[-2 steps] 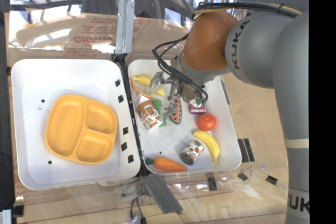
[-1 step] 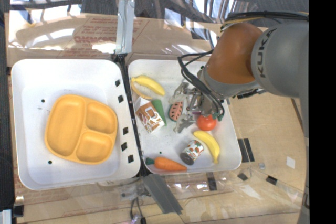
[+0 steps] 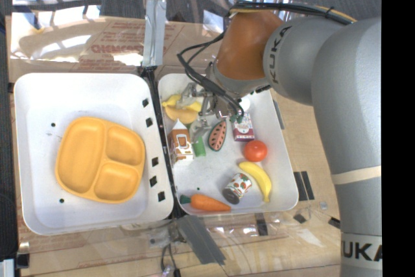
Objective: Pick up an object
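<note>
Overhead, arm reaches from right; gripper [image 3: 198, 107] low in right bin [image 3: 280, 159] above yellow toy [image 3: 176, 108]; grip state unclear.

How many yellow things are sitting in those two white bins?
3: a yellow divided tray in the left bin, a banana near the right bin's lower right corner, and a yellow toy at its upper left beside the gripper. The arm may hide more.

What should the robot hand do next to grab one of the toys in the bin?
Probably dip a little lower. The gripper hangs in the right bin, just over the yellow toy and beside the watermelon slice. I see nothing between its fingers, so it likely needs to reach down to a toy before closing.
</note>
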{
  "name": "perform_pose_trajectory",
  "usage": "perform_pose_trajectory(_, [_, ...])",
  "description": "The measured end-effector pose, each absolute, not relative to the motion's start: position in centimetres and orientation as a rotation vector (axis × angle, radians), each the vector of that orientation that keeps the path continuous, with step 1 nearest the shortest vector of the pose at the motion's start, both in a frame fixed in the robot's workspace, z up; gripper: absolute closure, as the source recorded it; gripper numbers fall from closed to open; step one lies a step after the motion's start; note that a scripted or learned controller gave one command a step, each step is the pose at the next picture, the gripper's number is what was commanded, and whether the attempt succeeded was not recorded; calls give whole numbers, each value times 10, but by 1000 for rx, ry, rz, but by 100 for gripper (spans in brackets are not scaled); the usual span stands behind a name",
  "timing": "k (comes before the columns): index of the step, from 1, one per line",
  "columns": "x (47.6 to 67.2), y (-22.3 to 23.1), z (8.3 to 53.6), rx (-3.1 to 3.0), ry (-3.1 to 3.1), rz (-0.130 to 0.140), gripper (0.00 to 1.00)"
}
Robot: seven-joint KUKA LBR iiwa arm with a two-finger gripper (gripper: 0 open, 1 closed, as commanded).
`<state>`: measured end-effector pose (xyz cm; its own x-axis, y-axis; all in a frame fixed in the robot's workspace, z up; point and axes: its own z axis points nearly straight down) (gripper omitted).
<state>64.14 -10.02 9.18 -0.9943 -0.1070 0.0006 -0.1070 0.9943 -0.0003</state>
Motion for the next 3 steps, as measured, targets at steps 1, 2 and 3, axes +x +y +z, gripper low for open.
perform_pose_trajectory(1, [601,-140,158,290,-3133,4,0])
perform_pose_trajectory(2, [598,-99,93,375,-3123,3,0])
perform_pose_trajectory(3, [562,-148,109,331,-3124,0,0])
